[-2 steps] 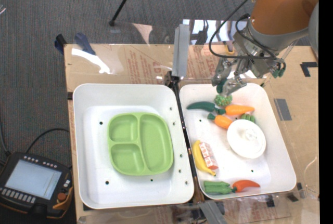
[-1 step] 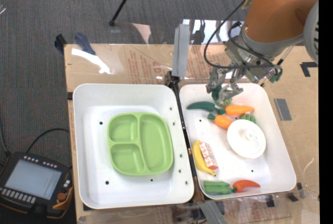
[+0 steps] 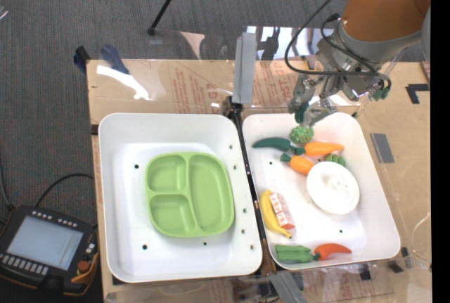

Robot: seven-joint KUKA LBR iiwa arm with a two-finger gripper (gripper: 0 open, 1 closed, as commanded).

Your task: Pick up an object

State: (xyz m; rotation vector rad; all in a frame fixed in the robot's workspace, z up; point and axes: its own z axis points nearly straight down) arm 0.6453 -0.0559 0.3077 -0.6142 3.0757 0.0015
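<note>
My gripper (image 3: 309, 112) hangs over the far edge of the right bin (image 3: 380, 203), under the grey wrist and orange band. A small green broccoli (image 3: 302, 133) sits right below its tip; whether they touch cannot be made out. Close by lie a dark green pod (image 3: 273, 143), an orange carrot (image 3: 323, 148) and a second orange piece (image 3: 301, 164). Nearer the front are a white round dish (image 3: 332, 187), a yellow banana (image 3: 271, 216), a red-and-white carton (image 3: 282, 209), a green vegetable (image 3: 294, 252) and a red chili (image 3: 332, 249).
The left bin (image 3: 119, 154) holds a light green divided plate (image 3: 190, 195). A metal post (image 3: 242, 73) stands behind the gap between the bins. Cables loop beside the wrist. A teach pendant (image 3: 46, 245) lies on the floor at the lower left.
</note>
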